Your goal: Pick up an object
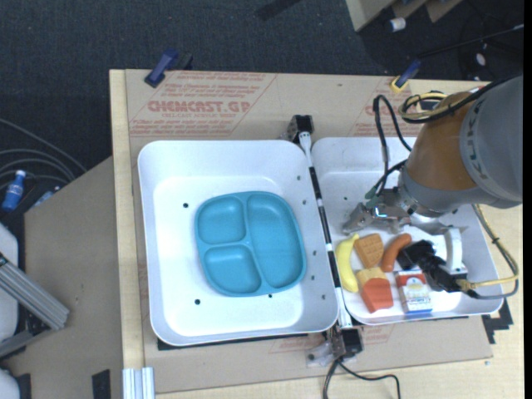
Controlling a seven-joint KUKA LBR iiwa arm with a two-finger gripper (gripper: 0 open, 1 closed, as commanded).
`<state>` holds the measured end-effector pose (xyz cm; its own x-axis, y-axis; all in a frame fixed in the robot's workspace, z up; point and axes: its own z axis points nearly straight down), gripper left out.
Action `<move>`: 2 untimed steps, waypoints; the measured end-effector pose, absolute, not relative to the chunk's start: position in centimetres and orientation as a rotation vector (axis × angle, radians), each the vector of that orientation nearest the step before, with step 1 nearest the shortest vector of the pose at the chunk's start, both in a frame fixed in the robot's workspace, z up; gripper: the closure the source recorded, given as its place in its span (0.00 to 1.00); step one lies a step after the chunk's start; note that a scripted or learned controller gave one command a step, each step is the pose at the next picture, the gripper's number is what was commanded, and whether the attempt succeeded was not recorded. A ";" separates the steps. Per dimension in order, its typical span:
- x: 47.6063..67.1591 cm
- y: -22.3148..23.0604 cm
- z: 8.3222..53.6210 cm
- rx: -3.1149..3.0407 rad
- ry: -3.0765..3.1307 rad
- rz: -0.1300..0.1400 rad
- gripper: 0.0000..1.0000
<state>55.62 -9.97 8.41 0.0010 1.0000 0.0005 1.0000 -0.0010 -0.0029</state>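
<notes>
Right bin (349, 160) holds small toy foods: banana (347, 266), toast (368, 248), sausage (396, 251), red block (376, 293); judged light, rigid, slick plastic; sausage best pinched across its middle; hand (370, 213) hovers beside them, finger state indeterminable.

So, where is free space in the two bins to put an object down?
Left bin: bare floor all around the blue tray, widest along its far side. Right bin: a free patch at the far-left corner; the near half is crowded with food items under the arm.
</notes>
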 end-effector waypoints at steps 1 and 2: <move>61.0 -9.4 8.5 -2.221 -2.223 -0.001 0.00; 66.7 -9.6 8.5 -2.221 -2.224 -0.001 0.00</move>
